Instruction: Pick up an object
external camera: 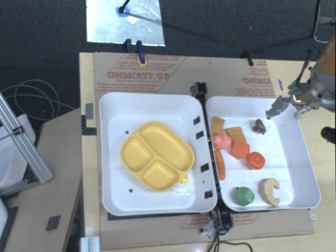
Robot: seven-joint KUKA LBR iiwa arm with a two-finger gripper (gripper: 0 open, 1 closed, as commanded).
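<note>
**Pincer over the far right corner of the right bin**

Pincer [286, 105] of mine hangs at the far right corner of the right bin [304, 156], and its 2 fingers stand apart with nothing between them. One fingertip [273, 113] points left toward a small brown piece [259, 125] lying just beside it on the bin floor, apart from it.

Toy food lies spread across that bin. Along its left wall sit an orange wedge [217, 124], a pink lump [221, 140] and a red sausage [220, 164]. Beside them are an orange cracker [236, 134], an orange-red block [240, 149] and a red tomato [255, 160]. Near the front edge lie a green ball [243, 196] and a tan croissant [271, 191].

In the left bin [113, 140] rests a yellow tray [157, 155] with 3 compartments, turned at an angle. Both bins sit on a brown board [157, 75] on the surface.
</note>
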